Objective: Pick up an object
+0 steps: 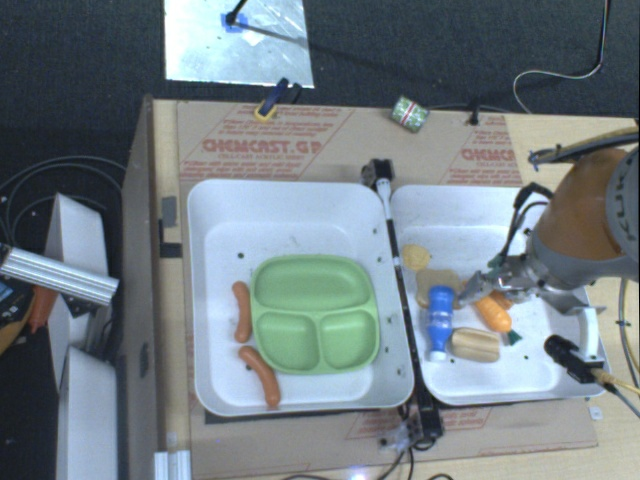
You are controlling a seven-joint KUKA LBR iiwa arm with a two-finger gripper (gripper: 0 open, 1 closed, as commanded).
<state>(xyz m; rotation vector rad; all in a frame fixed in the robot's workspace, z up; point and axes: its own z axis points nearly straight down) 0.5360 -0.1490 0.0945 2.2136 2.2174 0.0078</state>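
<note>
Left bin (pixel 215 218): white, shallow, left-centre of frame; holds a plate and two sausages.
Green plate (pixel 315 313): three compartments, flat in middle of left bin, one large section up top and two smaller below.
Upper sausage (pixel 241 311): on bin floor just left of plate, lying near vertical in frame.
Lower sausage (pixel 262 376): at plate's lower-left corner, slanted toward bottom right, close to bin's lower wall.
Right bin (pixel 460 218): white, shallow, touching left bin along centre seam; holds bottle, carrot, bread roll, yellow piece.
Blue bottle (pixel 440 320): lying on floor near the seam, long axis up-down in frame, white label band at middle.
Orange carrot (pixel 493 313): task thing nearest gripper; right of bottle, just under gripper tip, green end pointing lower right.
Bread roll (pixel 474 343): tan, lying sideways, just below carrot and beside bottle's lower end.
Yellow piece (pixel 416 258): small, roundish, upper left of right bin by the seam; kind unclear.
Gripper (pixel 478 288): over right bin, between bottle and carrot, low above them; open or closed, cannot tell; nothing seen held.
Arm (pixel 590 228): grey with orange band, coming in from right edge, covering right part of right bin.
Board (pixel 260 146): brown with red lettering, under both bins.
Silver sheet (pixel 235 26): upper left of frame on dark floor.
Yellow clamp (pixel 272 100): on board's top edge, below sheet.
Green roll (pixel 409 113): small, top centre on board edge.
Cable (pixel 560 80): thin, black, upper right.
White boxes (pixel 85 298): far left, off the bench.
</note>
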